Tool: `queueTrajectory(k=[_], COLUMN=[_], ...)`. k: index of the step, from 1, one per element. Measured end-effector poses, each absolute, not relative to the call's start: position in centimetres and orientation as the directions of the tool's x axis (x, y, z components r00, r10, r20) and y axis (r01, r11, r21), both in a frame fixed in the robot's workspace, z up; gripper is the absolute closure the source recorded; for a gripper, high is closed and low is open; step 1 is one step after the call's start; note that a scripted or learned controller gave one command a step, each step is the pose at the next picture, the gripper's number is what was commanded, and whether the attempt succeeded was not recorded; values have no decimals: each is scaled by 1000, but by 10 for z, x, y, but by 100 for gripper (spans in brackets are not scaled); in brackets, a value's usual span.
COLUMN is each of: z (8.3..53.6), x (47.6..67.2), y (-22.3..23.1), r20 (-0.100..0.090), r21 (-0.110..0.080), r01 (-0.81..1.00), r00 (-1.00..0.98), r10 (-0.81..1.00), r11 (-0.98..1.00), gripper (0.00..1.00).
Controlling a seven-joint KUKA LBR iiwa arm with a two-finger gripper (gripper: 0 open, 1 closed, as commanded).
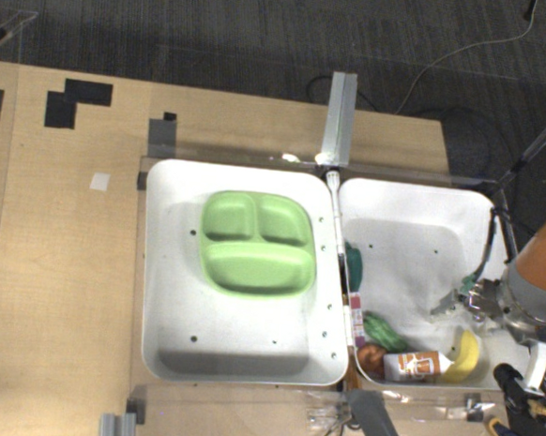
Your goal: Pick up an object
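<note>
Several objects lie bunched in the front part of the right bin (414, 223). A yellow banana (467, 355) rests at the front right. Beside it, a white bottle with an orange label (417, 366) lies on its side. To their left are a green leafy item (384, 331) and a reddish-brown round item (368, 357). A teal object (353, 266) leans on the bin's left wall. My gripper (466, 301) hangs over the right side of this bin, just above and behind the banana, with nothing seen in it.
The left bin (169, 279) holds a green divided plate (255, 241). The arm's orange band (545, 257) is at the right edge, past the right bin's wall. A metal post (340, 114) stands behind the divider between the bins.
</note>
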State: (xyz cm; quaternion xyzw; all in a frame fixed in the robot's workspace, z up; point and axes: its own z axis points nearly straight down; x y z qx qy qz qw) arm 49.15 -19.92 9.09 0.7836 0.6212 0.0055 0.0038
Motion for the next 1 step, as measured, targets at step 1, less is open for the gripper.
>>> queueTrajectory(k=[1], z=[103], x=[495], y=[-198], r20=[6], r21=[19], r01=[975], r00=[221], r10=[975], r11=[-221], gripper=[100])
